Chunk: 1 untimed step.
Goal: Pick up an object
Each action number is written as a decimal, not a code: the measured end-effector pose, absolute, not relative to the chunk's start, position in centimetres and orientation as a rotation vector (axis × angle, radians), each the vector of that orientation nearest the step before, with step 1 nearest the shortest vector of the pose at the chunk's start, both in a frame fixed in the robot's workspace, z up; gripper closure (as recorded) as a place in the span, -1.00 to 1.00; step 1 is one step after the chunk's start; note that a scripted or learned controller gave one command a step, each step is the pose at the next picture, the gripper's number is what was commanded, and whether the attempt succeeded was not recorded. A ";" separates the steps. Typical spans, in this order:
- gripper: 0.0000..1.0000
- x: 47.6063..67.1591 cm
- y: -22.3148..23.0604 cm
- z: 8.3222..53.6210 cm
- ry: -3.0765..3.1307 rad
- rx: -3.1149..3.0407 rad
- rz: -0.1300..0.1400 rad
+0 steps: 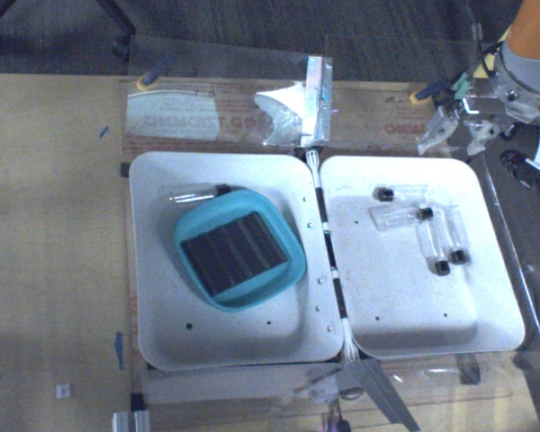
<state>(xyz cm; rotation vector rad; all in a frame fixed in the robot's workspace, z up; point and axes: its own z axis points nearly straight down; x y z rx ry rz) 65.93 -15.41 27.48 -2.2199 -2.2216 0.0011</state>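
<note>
Several clear vials with black caps lie in the right bin point(495, 322): one point(400, 193) near its far edge, one point(400, 216) below it, and two point(429, 241) point(453, 237) side by side toward the right. In the left bin point(153, 322) a teal square dish point(238, 248) with a dark ridged insert sits tilted. A thin clear tube with a black cap point(198, 193) pokes out behind it. My gripper point(453, 139) hangs past the right bin's far right corner, open, with nothing between its fingers.
A clear plastic sheet and a crumpled bag point(283, 115) lie behind the left bin. A blue and yellow clamp point(436, 90) sits at the bench's far edge by the gripper. The wooden bench top point(54, 241) stretches out to the left.
</note>
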 end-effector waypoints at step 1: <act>-1.00 58.2 -17.7 15.4 -2.202 -2.242 0.000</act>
